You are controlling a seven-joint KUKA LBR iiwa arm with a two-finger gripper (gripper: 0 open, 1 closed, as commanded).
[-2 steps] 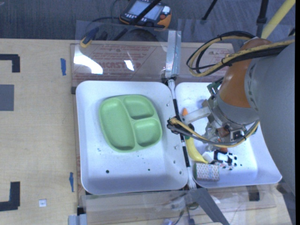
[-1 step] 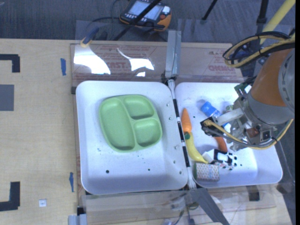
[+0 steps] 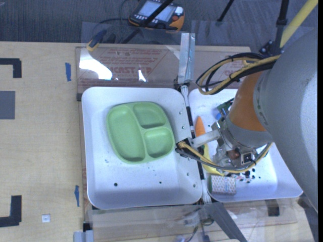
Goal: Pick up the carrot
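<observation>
An orange carrot lies near the left wall of the right bin, only partly visible beside the arm. My gripper hangs low over the right bin, just right of and below the carrot, its wrist wrapped in yellow and black cables. The arm's grey body and orange band hide much of that bin.
A green divided plate sits in the left bin. A yellow object and a pale speckled sponge-like block lie at the right bin's front left. A small green-and-blue item peeks out near the arm.
</observation>
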